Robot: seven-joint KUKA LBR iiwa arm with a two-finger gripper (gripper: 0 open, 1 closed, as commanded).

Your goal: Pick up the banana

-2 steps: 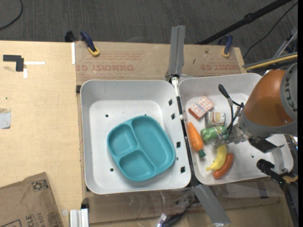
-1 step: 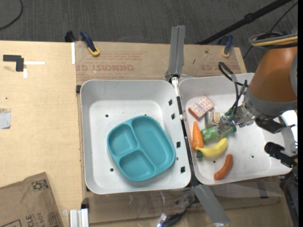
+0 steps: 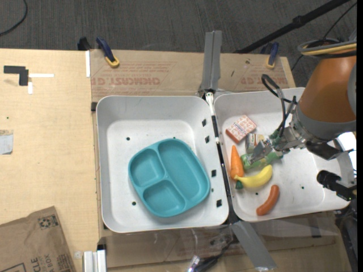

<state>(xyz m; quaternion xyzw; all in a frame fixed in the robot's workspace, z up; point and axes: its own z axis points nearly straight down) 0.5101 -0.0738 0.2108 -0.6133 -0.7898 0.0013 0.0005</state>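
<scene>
**Gripper hovering over a crowded corner, banana lying just below it**

The banana (image 3: 255, 177) is lying in the right bin (image 3: 306, 200), near its left wall, curved with its ends turning upward. A carrot (image 3: 235, 160) is lying just to its left, close to or touching the banana's left tip, and a green item (image 3: 262, 160) is sitting directly above it. A sausage (image 3: 268, 200) is resting a little below and to the right, apart from the banana. A small pink box (image 3: 241, 128) is sitting farther up the bin. The left bin (image 3: 113, 152) is holding a teal divided plate (image 3: 168, 177).

The gripper (image 3: 262, 149) is reaching in over the green item, just above the banana. How wide it is standing cannot be told from here, and nothing is visibly caught in it.

The banana is probably a light plastic toy: stiff, smooth and somewhat slippery. Its thick middle is looking like the best place to pinch, across the narrow width, since the tapered ends are likely to slide out and the left tip is crowded by the carrot.
</scene>
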